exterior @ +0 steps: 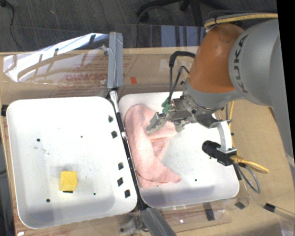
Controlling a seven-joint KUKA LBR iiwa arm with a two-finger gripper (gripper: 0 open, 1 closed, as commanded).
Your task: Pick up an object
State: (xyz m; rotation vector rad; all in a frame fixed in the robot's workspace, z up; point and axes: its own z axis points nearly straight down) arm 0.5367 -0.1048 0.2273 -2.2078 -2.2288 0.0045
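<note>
Pink cloth [146, 146] lies under the pincer [155, 124], grip unclear; yellow block [68, 181] well apart.

A pale pink cloth [146, 147] lies crumpled and stretched lengthwise, directly beneath and beyond the gripper [156, 123]. A small yellow block [68, 181] sits well apart from it.

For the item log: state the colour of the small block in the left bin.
Yellow. The small block shows best in the camera view, on the left bin's white floor.
</note>
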